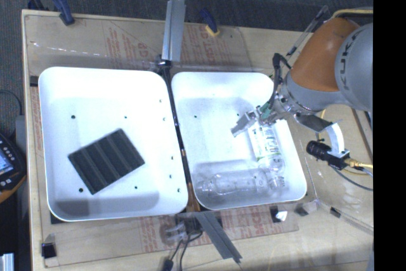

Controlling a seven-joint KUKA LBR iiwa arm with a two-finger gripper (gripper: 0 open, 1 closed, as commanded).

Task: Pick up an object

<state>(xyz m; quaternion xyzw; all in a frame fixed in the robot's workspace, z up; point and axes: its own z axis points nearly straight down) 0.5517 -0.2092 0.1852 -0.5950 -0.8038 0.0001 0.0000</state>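
Two white bins (101, 82) on wooden bench (254, 47)

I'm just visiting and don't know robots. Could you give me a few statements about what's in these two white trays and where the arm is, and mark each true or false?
1. A dark ribbed rectangular pad lies in the left bin. True.
2. A clear plastic bottle lies on its side near the front of the right bin. True.
3. The pincer hangs over the left bin. False: it is over the right bin, next to a second clear labelled bottle.
4. The arm comes in from the left of the view. False: it reaches in from the right.
5. Both bottles stand upright. False: both lie flat.
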